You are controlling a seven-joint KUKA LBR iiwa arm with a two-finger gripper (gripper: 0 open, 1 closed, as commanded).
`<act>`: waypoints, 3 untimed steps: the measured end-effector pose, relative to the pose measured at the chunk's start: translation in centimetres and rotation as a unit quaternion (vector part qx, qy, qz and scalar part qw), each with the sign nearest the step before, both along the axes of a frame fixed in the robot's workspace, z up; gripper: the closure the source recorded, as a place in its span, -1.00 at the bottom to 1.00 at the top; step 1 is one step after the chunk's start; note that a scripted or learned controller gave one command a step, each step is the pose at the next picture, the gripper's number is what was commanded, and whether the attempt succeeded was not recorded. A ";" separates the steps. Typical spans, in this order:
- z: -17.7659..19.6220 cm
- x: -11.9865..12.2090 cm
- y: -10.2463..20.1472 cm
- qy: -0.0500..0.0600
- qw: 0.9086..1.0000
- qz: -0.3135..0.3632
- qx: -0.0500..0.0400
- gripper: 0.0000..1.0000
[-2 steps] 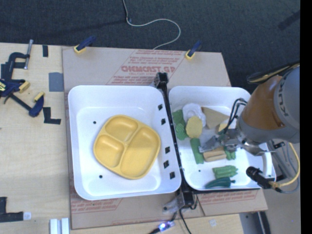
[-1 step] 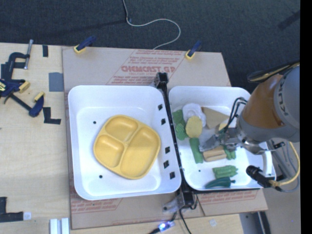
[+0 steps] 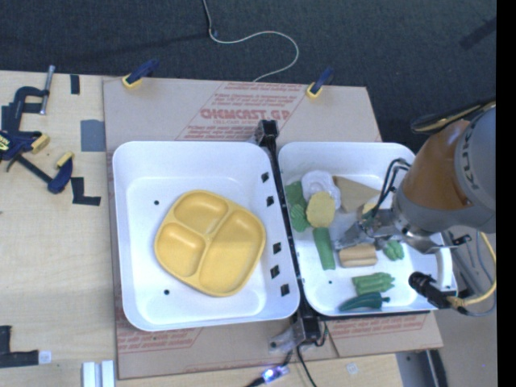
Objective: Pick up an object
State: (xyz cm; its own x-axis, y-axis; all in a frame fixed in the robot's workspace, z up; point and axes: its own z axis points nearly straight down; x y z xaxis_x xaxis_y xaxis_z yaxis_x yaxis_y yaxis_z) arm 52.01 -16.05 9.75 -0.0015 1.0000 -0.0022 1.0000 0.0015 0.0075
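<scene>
The right bin (image 3: 397, 153) holds several toy foods: a yellow piece (image 3: 320, 209), a long green stick (image 3: 324, 250), a tan block (image 3: 357, 257), a tan wedge (image 3: 355, 190), a green pepper (image 3: 372, 281) and a dark green pod (image 3: 362, 301). My gripper (image 3: 359, 234) is low inside this bin, just above the tan block and right of the yellow piece. The wrist hides part of what lies beneath it. I see nothing lifted off the bin floor.
The left bin (image 3: 129, 216) holds a yellow divided plate (image 3: 210, 241). A small green piece (image 3: 393, 251) lies beside the wrist. A black divider (image 3: 280, 216) runs between the bins. Clamps (image 3: 32, 147) sit on the bench at far left.
</scene>
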 end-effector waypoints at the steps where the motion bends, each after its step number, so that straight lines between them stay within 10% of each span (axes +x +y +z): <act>1: 4.3 0.4 0.5 0.004 1.000 0.000 0.001 1.00; 3: 12.8 0.0 -0.3 0.003 1.000 0.000 0.001 1.00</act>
